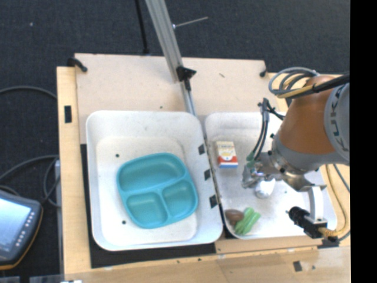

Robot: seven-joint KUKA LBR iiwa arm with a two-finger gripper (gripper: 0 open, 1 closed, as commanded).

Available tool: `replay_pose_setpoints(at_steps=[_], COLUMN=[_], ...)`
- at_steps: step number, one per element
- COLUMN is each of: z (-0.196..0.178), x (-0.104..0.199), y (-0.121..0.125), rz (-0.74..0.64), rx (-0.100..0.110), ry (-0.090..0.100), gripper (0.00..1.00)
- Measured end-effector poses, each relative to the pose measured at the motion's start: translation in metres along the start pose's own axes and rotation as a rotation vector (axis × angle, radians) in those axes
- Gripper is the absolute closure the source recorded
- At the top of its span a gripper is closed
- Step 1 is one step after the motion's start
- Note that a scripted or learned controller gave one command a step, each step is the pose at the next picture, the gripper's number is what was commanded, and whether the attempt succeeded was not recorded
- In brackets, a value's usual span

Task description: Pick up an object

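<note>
While reaching from right, tool [257,180] low over right bin [235,122] (arm steeply bent).

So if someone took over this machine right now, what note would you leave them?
Pincer: low over the right bin, near its middle; whether it is open or shut cannot be told, and nothing shows in its grip.
Right bin: small box by the left wall; green item and brown item at the near left corner.
Left bin: teal divided tray.
Done: nothing lifted as far as can be seen.
Left: grasp one object and raise it.
</note>
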State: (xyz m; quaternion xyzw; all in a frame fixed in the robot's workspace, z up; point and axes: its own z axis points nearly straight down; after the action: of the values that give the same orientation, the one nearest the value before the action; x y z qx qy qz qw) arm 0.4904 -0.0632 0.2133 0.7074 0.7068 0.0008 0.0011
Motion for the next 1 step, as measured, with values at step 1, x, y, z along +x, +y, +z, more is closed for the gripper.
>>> replay_pose_setpoints(at_steps=[1], z=[0.0128], x=[0.0268], y=[0.0000], rz=[-0.004], rx=[0.002], ry=[0.000], gripper=[1.00])
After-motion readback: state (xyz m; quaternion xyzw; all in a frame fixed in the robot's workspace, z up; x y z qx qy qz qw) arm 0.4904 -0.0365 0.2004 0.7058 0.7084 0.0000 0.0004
